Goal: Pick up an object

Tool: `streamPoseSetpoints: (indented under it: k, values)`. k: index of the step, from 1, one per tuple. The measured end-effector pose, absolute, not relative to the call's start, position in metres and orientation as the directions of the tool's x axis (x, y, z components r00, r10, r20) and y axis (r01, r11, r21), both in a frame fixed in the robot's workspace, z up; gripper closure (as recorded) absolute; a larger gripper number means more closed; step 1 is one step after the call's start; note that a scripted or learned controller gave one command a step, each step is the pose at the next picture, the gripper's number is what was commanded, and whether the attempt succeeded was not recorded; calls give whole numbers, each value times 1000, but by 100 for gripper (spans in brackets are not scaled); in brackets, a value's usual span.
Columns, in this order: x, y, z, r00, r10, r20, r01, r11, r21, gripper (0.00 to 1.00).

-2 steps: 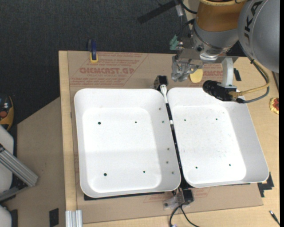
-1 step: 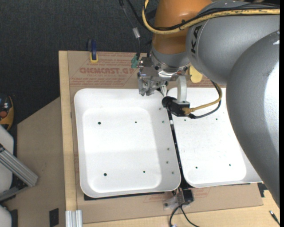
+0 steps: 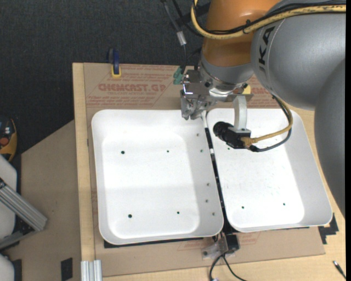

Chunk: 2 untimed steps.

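Observation:
My gripper (image 3: pixel 190 110) hangs over the far right corner of the left white bin (image 3: pixel 109 164), close to the ridge where the two bins meet. The grey arm with its orange band (image 3: pixel 236 16) comes down from the upper right and covers the far edge of the right white bin (image 3: pixel 296 181). Nothing shows between the gripper's tips from this angle. Both bin floors show plain white, with a few small dark dots.
The bins rest on a brown board (image 3: pixel 82 110) with red lettering. A blue and yellow clamp (image 3: pixel 114 61) grips the board's far left edge. A metal rail (image 3: pixel 22 208) lies off the board at the left. A small connector (image 3: pixel 222 246) sits at the front between the bins.

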<state>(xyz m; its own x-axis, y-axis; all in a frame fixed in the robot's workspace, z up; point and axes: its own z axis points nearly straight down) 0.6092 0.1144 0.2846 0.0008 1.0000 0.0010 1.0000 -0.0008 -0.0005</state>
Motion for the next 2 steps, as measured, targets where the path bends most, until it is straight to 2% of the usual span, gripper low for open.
streamPoseSetpoints:
  k: [1, 2]
  values:
    - [580, 142, 295, -4, 1000, 1, 1000, 4, -3, 100]
    - [554, 54, 347, 9, 1000, -2, 1000, -9, 6, 100]
